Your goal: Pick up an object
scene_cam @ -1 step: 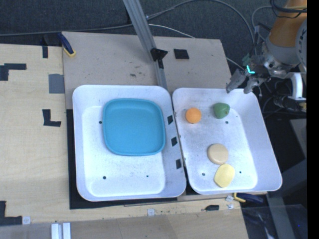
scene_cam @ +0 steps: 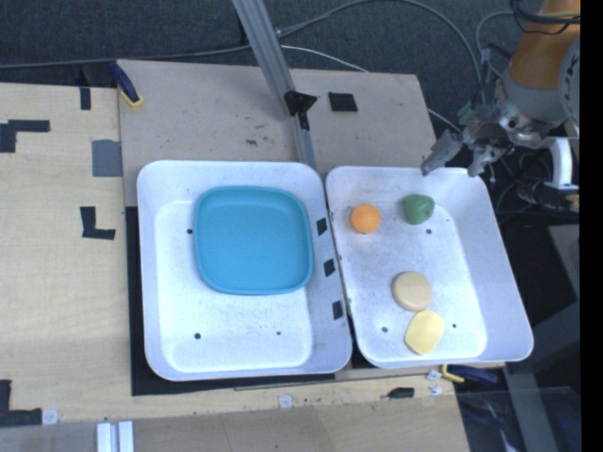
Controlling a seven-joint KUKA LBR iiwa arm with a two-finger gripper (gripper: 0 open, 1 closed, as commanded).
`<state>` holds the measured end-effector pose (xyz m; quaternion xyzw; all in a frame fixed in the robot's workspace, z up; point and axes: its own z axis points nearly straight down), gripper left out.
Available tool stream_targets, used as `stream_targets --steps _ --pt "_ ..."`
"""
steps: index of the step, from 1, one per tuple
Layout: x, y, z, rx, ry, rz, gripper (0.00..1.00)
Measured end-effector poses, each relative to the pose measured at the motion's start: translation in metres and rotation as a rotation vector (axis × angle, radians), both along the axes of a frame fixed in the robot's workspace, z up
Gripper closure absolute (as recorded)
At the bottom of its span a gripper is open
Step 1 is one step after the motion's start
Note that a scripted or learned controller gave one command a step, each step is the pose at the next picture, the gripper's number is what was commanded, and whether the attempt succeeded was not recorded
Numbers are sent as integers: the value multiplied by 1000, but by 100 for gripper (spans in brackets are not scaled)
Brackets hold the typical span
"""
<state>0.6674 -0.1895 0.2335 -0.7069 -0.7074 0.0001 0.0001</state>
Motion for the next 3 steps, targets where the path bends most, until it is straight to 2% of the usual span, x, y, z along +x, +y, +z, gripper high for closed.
stream_targets --steps 2,3 --pt "1 8 -126 1 6 0 0" --pt "0 8 -145 0 1 0 0"
